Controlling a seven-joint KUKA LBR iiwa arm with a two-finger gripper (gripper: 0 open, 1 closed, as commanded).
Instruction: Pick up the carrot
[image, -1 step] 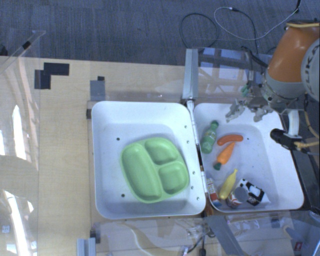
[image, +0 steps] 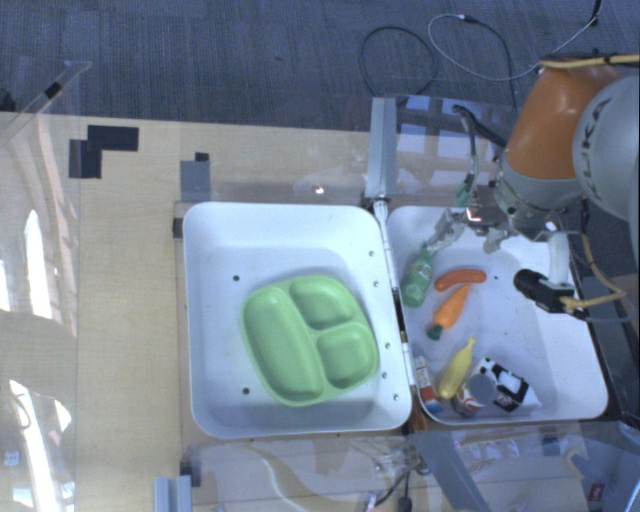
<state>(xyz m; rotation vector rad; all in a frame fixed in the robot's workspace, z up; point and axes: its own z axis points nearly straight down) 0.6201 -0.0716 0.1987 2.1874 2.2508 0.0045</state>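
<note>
Two white bins sit side by side on the worktop (image: 120, 330). The left bin (image: 215, 300) holds one green divided plate (image: 308, 338). The right bin (image: 570, 370) holds one carrot (image: 450, 306) near its centre, one red sausage (image: 460, 277) just at its 12 o'clock, one green bottle (image: 418, 276) at 10 o'clock and one banana (image: 456, 369) at 6 o'clock. The pincer (image: 470, 228) hangs released, fingers spread, above the sausage, holding nothing.

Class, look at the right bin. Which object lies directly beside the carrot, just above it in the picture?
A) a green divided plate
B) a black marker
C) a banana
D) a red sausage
D: the red sausage lies just above the carrot in the right bin.
</note>
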